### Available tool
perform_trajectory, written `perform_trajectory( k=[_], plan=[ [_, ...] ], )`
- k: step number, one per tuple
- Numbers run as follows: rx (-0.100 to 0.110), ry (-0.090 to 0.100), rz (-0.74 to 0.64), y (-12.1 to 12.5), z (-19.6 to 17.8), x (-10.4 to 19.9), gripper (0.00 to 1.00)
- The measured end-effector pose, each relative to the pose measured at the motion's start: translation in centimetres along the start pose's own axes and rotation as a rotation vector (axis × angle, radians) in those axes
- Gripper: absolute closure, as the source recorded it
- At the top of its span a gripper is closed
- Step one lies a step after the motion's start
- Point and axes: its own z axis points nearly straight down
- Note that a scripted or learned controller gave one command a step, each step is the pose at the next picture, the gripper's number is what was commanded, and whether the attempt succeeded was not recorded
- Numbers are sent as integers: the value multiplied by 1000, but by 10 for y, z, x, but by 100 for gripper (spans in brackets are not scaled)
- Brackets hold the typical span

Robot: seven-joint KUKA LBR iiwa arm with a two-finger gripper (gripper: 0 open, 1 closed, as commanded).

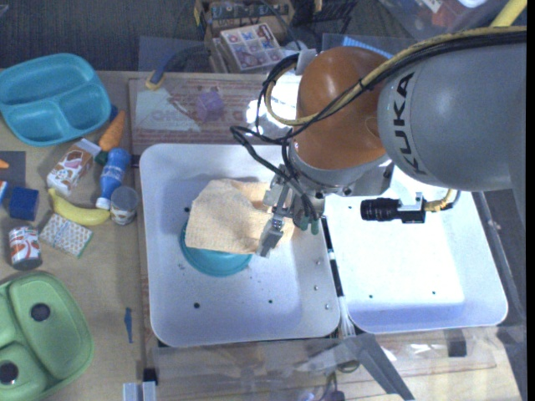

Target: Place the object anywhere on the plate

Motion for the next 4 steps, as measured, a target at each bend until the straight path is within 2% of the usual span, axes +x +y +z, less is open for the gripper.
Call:
perform_trajectory(
  k=[1,2,3,4],
  plan=[
    [-5,-6,2,1,-11,-2,100],
    [-1,-1,-399,45,49,81,100],
    [-4,-9,-1110,102,-12,22,100],
    [-4,-8,-1109,101,-12,21,0]
  ],
)
